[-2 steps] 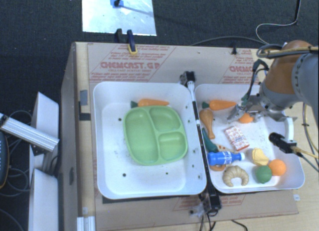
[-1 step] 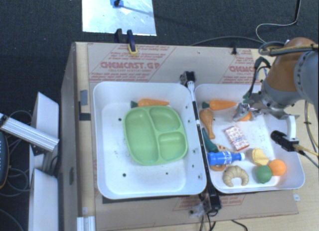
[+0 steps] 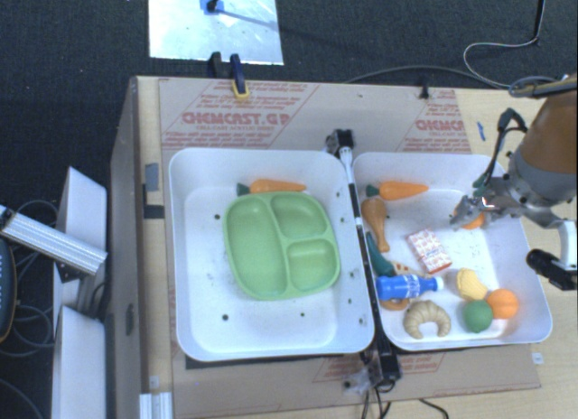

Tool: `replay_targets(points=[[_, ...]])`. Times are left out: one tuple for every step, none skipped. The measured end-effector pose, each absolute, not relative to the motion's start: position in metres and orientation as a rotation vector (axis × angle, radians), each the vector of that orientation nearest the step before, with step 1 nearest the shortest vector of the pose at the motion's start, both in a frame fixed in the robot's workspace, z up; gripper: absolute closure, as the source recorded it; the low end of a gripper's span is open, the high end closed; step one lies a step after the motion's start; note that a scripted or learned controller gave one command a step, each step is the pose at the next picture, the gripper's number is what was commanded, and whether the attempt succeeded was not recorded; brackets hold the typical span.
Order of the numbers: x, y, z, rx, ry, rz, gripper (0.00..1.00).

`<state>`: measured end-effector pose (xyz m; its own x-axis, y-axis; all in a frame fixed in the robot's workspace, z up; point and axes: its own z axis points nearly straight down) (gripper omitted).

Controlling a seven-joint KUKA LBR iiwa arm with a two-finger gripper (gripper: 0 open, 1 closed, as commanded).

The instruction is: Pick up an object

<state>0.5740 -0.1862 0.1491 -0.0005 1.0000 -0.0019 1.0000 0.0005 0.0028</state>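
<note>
We see the gripper (image 3: pixel 471 214) low over the right bin (image 3: pixel 540 313), at its far right side, with something small and orange beneath it; whether it grips we cannot tell. A toy carrot (image 3: pixel 403 190) lies near the bin's far wall.

The arm (image 3: pixel 549 151) is a thick rounded body, its upper part a broad orange-brown band and the wrist section below it pale grey. A thin dark cable (image 3: pixel 498 142) loops out from the band's left side and runs down toward the wrist. The gripper (image 3: pixel 470 213) is small, made of grey metal parts with dark edges. A black cylindrical piece (image 3: pixel 553 266) juts out beneath the grey section.
</note>
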Motion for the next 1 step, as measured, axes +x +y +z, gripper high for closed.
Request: replay_targets(points=[[0.5421,-0.2074,0.1852,2.219,2.22,0.001,1.0]])
